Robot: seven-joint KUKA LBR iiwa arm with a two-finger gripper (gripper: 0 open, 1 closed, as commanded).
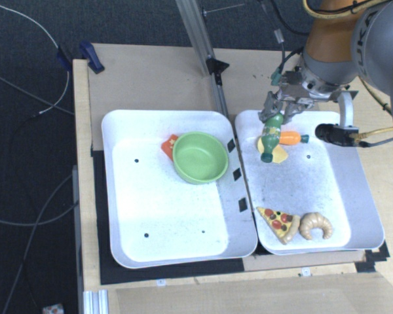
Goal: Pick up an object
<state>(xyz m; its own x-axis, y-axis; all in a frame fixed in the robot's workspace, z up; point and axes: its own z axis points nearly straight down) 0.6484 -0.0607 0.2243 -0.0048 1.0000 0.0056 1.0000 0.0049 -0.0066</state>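
The gripper (276, 114) pinches the green bottle (270, 140) by its top; next, I'd guess, a straight lift.

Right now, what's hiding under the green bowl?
A red-orange thing peeks out from under the green bowl's left rim, in the left bin. The bowl covers most of it, so I can't tell what it is.

We see a pale wooden bench (150, 77) on dark carpet (26, 142). A thin cable (36, 28) loops at nine o'clock; a metal pole (193, 25) slants toward twelve o'clock.
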